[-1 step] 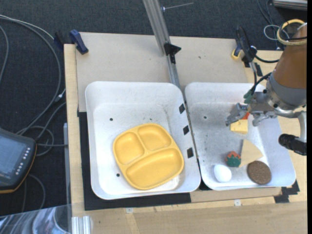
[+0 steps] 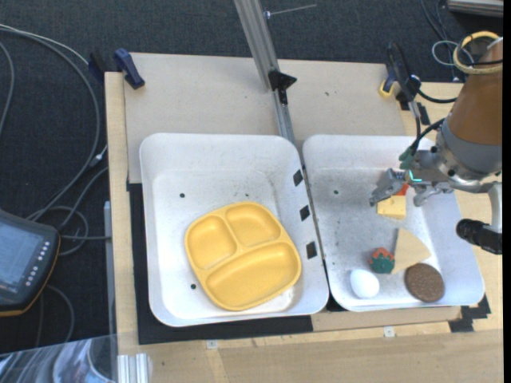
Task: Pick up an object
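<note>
On the desk [image 2: 200, 86] the left bin [image 2: 160, 166] holds a yellow divided plate [image 2: 242, 255], three compartments, lying flat toward the bin's 6 o'clock side and tilted a little against the bin's edges. A grey metal post [image 2: 259, 34] slants down from 12 o'clock to the seam between the two bins. The right bin [image 2: 351, 158] carries the small things, all gathered in its 5 o'clock half: a white egg [image 2: 364, 283] near the front rim, a small red and green toy [image 2: 382, 260] just beside it at its 1 o'clock, a pale tan wedge [image 2: 410, 247] touching or nearly touching that toy on the right, and a round brown cookie [image 2: 423, 282] at the wedge's 6 o'clock, close to the front rim. Above these, toward 12 o'clock from the toy, a yellow cheese wedge [image 2: 392, 207] sits directly under the end effector [image 2: 403, 186], which reaches in from 3 o'clock on the grey arm with its orange band [image 2: 479, 102]. Whether the end effector is apart, together or clamped on the cheese cannot be told from this slant, nor whether the cheese is lifted off the bin floor.
</note>
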### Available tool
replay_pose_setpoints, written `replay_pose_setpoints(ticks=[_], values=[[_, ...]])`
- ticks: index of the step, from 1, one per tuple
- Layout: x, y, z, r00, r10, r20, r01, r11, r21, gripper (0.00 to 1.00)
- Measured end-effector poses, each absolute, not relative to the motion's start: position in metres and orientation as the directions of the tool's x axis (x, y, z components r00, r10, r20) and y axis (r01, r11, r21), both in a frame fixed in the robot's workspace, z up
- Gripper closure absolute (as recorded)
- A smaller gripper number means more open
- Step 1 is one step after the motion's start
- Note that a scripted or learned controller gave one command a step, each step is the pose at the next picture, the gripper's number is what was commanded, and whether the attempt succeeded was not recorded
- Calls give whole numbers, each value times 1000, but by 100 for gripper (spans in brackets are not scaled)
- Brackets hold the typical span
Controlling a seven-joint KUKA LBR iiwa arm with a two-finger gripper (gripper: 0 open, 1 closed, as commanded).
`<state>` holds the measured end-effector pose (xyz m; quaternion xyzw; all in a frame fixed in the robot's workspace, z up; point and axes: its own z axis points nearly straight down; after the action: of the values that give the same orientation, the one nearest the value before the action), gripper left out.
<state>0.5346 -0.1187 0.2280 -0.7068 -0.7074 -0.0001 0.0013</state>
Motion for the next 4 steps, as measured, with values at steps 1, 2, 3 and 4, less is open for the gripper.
replay_pose_setpoints(ticks=[1, 2, 3, 4], values=[[529, -113, 167, 0, 1000, 3, 1000, 0, -9, 0], [531, -117, 105, 1, 1000, 3, 1000, -1, -9, 0], [530, -117, 91, 0, 1000, 3, 1000, 0, -6, 0], [532, -116, 103, 0, 1000, 3, 1000, 0, -1, 100]])
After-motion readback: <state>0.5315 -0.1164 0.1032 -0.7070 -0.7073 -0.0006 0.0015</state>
